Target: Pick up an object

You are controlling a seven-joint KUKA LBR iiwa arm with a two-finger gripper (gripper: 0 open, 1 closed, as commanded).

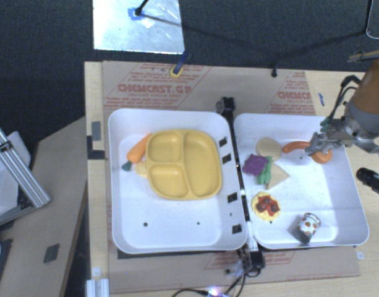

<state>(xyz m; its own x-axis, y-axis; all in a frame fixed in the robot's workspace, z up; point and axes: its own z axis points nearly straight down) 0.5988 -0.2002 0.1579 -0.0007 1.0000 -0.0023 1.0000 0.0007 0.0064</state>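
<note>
The tan bench carries two white bins, left bin and right bin, touching side by side.

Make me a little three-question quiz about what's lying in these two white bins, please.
1. True or false: the yellow divided tray lies in the left bin.
2. What lies against the tray's left side? A) toy carrot B) spoon C) ball
3. Fill in: the gripper is over the ____ bin, close to an orange ladle-like toy.

Key
1. True.
2. A, the toy carrot.
3. Right; the right bin also holds a purple grape bunch, a small pizza and a small jar-like piece.
</note>
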